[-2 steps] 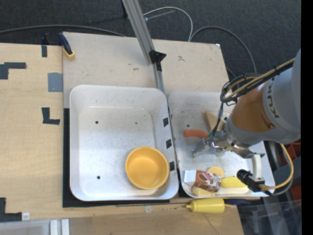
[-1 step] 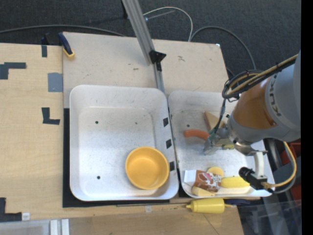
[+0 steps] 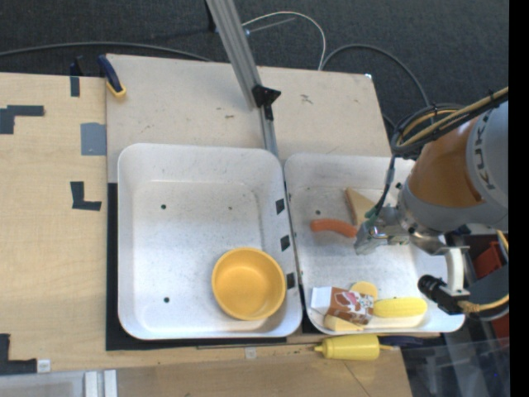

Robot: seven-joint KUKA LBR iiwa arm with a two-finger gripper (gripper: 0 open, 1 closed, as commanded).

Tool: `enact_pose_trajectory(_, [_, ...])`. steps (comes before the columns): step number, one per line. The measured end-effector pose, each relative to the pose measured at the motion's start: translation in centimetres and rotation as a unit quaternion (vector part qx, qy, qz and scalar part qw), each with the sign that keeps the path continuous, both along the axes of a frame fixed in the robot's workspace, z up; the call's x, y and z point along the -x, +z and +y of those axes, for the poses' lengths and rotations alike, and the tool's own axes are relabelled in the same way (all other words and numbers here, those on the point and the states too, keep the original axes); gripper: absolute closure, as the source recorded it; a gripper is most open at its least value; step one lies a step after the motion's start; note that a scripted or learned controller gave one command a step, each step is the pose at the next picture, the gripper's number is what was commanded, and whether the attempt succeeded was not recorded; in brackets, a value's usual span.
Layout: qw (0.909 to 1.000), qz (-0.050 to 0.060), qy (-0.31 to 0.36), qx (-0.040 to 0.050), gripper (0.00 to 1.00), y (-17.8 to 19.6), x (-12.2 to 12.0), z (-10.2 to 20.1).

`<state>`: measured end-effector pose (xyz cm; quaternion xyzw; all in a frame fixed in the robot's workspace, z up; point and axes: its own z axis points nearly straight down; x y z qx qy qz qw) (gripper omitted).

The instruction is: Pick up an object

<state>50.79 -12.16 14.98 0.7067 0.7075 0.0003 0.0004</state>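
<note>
My gripper (image 3: 366,240) hangs low over the middle of the right bin (image 3: 314,180), at the right end of a thin orange carrot-like piece (image 3: 331,227). Whether it touches that piece I cannot tell. A tan wedge (image 3: 359,204) lies just behind the gripper, partly hidden by the wrist. Near the bin's front edge lie a brown and white packet (image 3: 348,305), a yellow banana-shaped piece (image 3: 400,308) and a small yellow round piece (image 3: 364,289). A yellow bowl (image 3: 248,283) stands upright in the front right corner of the left bin (image 3: 165,180).
A yellow bottle (image 3: 351,348) lies on the bench in front of the right bin. A slanted metal pole (image 3: 240,48) runs down to the divide between the bins. The arm's body and cables (image 3: 450,180) cover the right bin's right side.
</note>
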Motion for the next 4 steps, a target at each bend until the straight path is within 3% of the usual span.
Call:
enact_pose_trajectory(2, [1.0, -0.002, 0.0, 0.0007, 1.0, 11.2, -0.7, 0.7])
enact_pose_trajectory(4, [1.0, 0.003, 0.003, -0.0009, 1.0, 9.7, -1.1, 12.0])
